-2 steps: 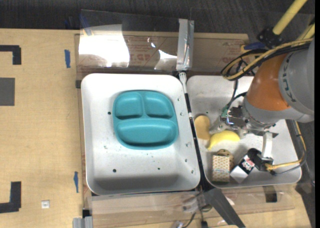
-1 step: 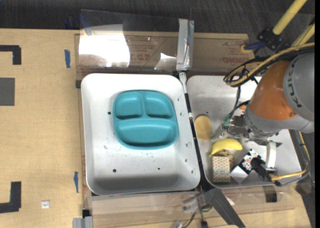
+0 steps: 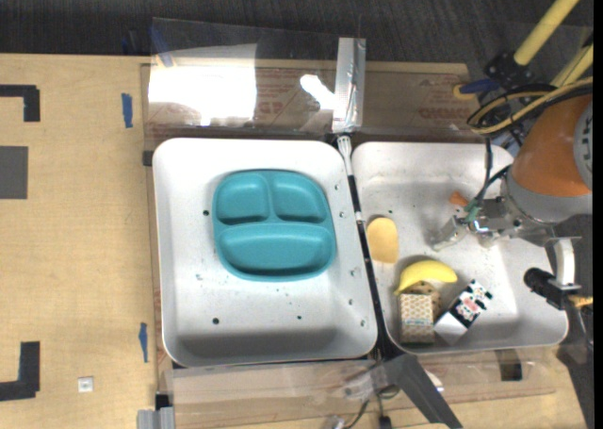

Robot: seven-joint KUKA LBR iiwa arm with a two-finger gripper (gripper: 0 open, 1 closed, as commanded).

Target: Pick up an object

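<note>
1. Over the right bin, the hand hovers; whether it is spread, I cannot tell.
2. Below it lie a banana, a small box and a yellow oval piece.
3. Across in the left bin sits a teal divided plate.

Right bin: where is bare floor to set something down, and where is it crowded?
Bare: the right bin's far half, above the yellow oval. Crowded: its near edge, with banana, tan box and black-and-white carton; the gripper hangs mid-bin.

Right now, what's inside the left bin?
The left bin holds one teal divided plate, lying flat near its middle. Its compartments look empty. What lies under the plate is covered.
</note>
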